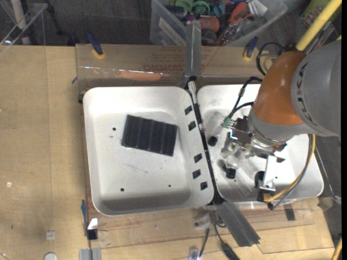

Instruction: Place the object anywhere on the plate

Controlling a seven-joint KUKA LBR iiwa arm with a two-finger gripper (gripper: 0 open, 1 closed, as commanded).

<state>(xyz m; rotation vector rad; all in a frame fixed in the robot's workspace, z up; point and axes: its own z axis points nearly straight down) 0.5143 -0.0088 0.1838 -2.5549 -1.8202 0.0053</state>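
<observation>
Flat dark ribbed rectangular plate (149, 135) lies slightly tilted in left bin (103, 188), smooth white plastic. Gripper (233, 158) hangs low over right bin (303, 186), right of plate; grip state can't tell. Object not identifiable.

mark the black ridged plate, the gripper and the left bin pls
black ridged plate (149, 135): camera view, middle of its top face.
gripper (232, 158): camera view, between its fingertips, over the right bin.
left bin (103, 191): camera view, bare floor near its front left corner.
</observation>
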